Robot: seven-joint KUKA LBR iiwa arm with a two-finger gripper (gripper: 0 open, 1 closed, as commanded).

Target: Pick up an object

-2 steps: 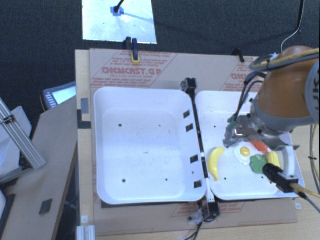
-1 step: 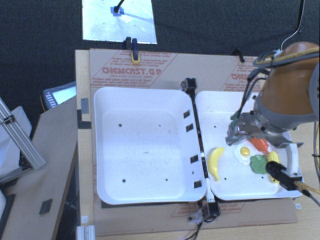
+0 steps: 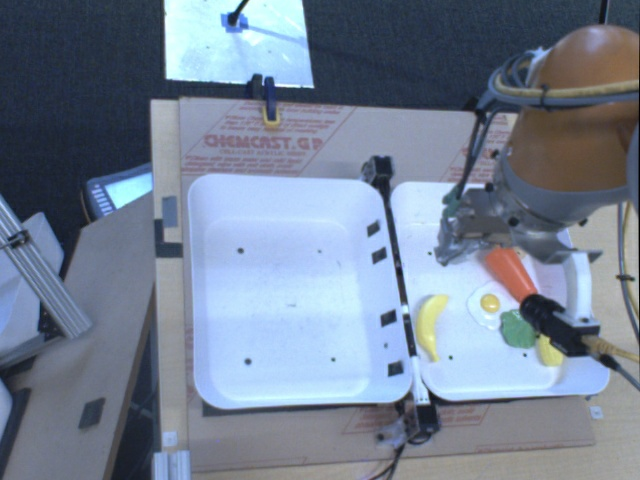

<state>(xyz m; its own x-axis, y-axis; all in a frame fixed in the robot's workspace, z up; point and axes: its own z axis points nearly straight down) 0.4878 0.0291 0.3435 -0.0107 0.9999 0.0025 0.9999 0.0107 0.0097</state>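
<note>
The right bin [image 3: 480,380] holds several toy foods. A yellow banana [image 3: 431,326] lies near its left wall, with a fried egg [image 3: 487,306] to the right of it. An orange carrot [image 3: 510,271] lies slanted behind the egg, partly under the arm. A green leafy piece [image 3: 517,330] and a small yellow piece [image 3: 549,353] sit at the front right. My gripper [image 3: 453,244] hangs low over the back left part of this bin, just left of the carrot and behind the banana. I see nothing in it.
The left bin [image 3: 290,298] is a bare white floor with a few dark specks. A black clip strip [image 3: 390,268] runs down the divide between the bins. The bulky grey and orange arm [image 3: 575,118] covers the right bin's back right corner.
</note>
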